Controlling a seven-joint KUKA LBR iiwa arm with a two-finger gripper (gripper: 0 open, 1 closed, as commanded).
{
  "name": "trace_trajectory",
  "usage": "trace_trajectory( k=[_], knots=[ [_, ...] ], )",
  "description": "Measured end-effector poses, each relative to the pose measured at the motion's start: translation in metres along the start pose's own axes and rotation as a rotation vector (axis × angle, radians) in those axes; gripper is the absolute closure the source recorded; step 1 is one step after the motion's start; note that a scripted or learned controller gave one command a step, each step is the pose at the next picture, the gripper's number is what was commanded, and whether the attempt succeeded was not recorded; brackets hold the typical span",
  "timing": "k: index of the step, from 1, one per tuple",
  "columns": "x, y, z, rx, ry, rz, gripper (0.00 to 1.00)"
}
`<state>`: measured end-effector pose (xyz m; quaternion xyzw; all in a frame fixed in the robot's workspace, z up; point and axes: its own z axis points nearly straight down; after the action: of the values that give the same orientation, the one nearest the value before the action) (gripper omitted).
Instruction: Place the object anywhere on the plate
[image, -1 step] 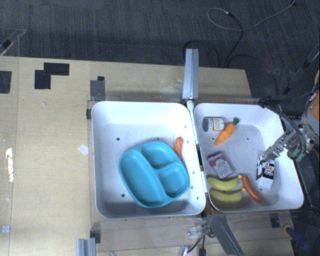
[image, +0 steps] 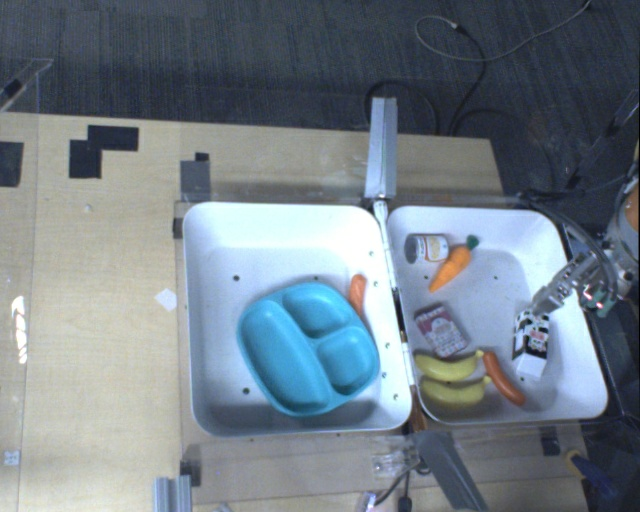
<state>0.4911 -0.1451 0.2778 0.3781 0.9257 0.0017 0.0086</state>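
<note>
The arm comes in at the right edge, mostly cut off, and the gripper (image: 545, 300) hangs low over the right bin (image: 575, 250); its fingers are too small and blurred to read. Just beneath it stands a small black-and-white carton (image: 530, 345) (touching or not, I can't tell). Far to its left, the smooth blue three-part plate (image: 305, 345) lies in the left bin (image: 215, 300), an orange sausage (image: 358, 293) beside its rim. Pale wooden bench (image: 90, 300), dark carpet beyond.
</note>
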Motion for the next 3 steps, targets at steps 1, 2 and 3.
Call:
trace_trajectory(
  k=[1, 2, 3],
  knots=[
    [-0.002, 0.002, -0.012, -0.005, -0.007, -0.003, 1.0],
    [-0.004, -0.006, -0.076, 0.004, 0.005, -0.147, 1.0],
    [-0.008, 0.047, 0.077, 0.003, 0.011, -0.443, 1.0]
  ],
)
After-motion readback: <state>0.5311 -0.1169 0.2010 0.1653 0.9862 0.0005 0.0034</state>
